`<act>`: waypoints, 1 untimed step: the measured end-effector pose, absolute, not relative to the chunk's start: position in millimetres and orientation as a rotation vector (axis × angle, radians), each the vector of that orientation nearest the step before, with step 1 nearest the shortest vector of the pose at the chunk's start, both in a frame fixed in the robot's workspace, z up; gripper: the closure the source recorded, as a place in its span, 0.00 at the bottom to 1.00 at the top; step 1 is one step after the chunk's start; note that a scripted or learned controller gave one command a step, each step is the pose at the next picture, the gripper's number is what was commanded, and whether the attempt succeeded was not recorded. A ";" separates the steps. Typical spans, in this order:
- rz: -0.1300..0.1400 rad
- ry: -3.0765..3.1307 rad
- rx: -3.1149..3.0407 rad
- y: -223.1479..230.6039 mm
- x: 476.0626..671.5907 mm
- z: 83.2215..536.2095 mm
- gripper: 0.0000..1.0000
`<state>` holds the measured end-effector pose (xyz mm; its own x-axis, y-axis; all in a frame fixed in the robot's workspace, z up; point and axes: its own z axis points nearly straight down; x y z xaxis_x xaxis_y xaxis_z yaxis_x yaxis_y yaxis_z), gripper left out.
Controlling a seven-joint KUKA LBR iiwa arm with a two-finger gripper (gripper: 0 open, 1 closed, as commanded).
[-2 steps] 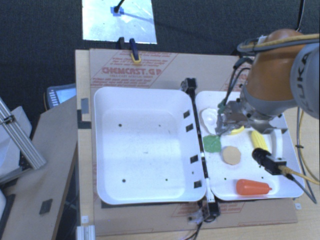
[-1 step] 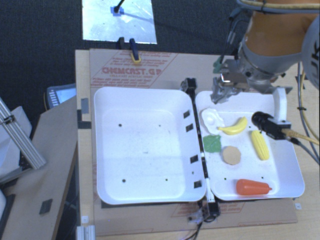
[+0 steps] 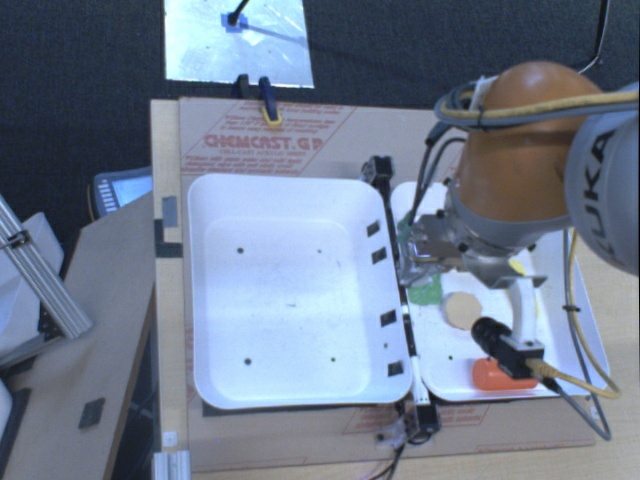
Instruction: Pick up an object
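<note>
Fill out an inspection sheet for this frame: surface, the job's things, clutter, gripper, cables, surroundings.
Surface: cardboard-covered bench bearing the shallow white left bin and the shallow white right bin side by side.
Job's things: in the right bin, a flat round tan disc, a green piece and an orange block at the near edge.
Clutter: black clips along the seam between the bins.
Gripper: two-finger gripper low over the right bin, near the green piece; holding nothing that can be seen.
Cables: yellow cable looping past the right bin.
Surroundings: shiny metal sheet on dark cloth behind the bench.
</note>
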<state>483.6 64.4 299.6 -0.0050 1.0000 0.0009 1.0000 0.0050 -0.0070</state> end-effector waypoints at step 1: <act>0.005 -2.213 -2.233 -29.4 494.4 265.8 1.00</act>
